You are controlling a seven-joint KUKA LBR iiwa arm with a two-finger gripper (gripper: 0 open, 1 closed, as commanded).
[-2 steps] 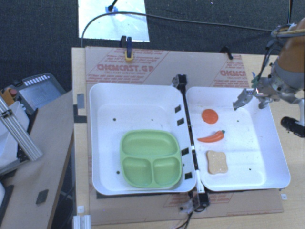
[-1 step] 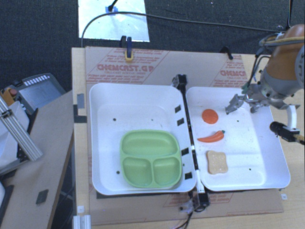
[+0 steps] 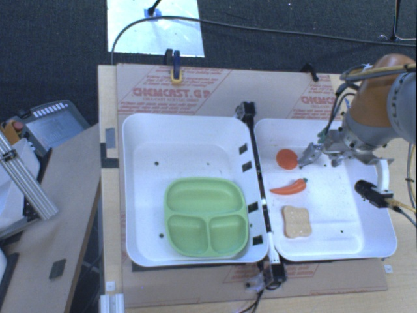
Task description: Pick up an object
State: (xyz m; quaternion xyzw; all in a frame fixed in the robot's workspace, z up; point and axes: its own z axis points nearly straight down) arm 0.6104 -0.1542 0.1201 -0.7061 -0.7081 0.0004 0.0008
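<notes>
Three objects lie in the right white bin. A round red-orange object sits towards the bin's back left. In front of it lies an orange-red chili-shaped piece, then a tan slice of bread. My gripper hangs over the back middle of this bin, just right of the round red object. It is open, with nothing between its fingers. One fingertip is close to the round object's right side.
The left white bin holds a green divided plate. A black divider runs between the bins. The grey arm with its orange band enters from the right, with a black fitting over the right bin.
</notes>
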